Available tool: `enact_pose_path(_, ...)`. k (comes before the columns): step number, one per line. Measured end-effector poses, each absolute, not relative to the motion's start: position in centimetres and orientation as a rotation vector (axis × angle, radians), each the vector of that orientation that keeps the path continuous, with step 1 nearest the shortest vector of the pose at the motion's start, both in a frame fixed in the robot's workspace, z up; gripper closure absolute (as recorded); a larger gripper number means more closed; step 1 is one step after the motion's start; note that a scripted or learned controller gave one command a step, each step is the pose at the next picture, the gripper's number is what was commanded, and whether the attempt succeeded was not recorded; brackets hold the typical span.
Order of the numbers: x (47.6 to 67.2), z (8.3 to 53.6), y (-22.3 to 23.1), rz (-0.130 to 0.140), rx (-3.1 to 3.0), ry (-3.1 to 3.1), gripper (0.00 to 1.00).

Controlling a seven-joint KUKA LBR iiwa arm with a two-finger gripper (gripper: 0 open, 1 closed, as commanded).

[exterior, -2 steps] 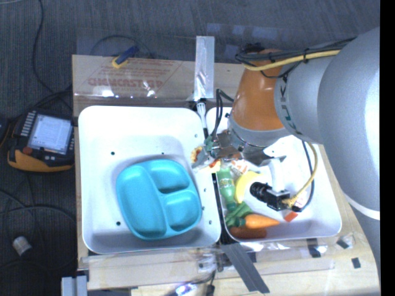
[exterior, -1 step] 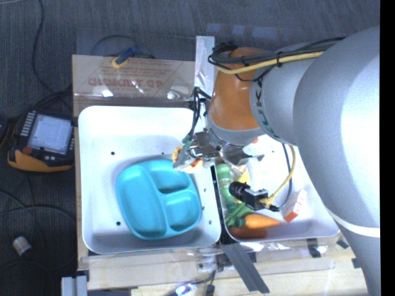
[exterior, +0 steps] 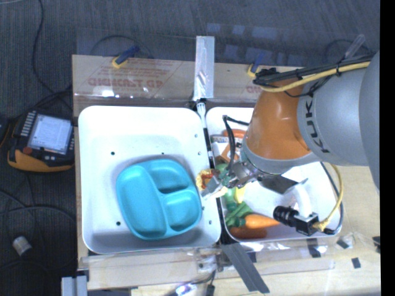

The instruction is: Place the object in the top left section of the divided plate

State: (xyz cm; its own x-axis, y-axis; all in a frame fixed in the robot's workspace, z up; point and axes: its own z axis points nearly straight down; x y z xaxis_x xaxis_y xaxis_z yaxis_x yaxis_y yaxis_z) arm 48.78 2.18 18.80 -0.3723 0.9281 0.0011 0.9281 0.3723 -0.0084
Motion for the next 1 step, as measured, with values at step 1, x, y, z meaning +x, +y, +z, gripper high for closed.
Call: enact_pose_path(1, 48.51, 18.01, -2.65, 0.007, -1.631, -2.679, 1.0)
